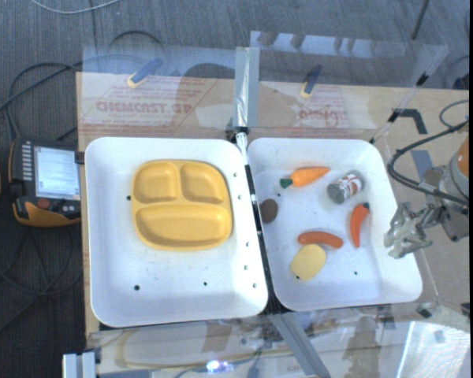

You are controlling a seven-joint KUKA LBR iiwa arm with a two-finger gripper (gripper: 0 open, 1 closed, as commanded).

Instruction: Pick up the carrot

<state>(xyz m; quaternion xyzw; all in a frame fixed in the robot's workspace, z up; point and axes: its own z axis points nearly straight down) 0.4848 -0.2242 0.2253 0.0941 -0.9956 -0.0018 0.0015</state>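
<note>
Carrot (307, 177) lies beside can (344, 187), apart from hand (403, 235).

A single fixed camera looked down at a slant from above the desk (165, 109), far enough off to take in both white bins (102, 290), floor cables, and the arm's entry at right.

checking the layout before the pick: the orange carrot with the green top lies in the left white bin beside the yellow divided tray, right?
Not quite: the orange carrot with the green top lies in the right white bin, as the camera view shows; the yellow divided tray sits in the left white bin.
</note>
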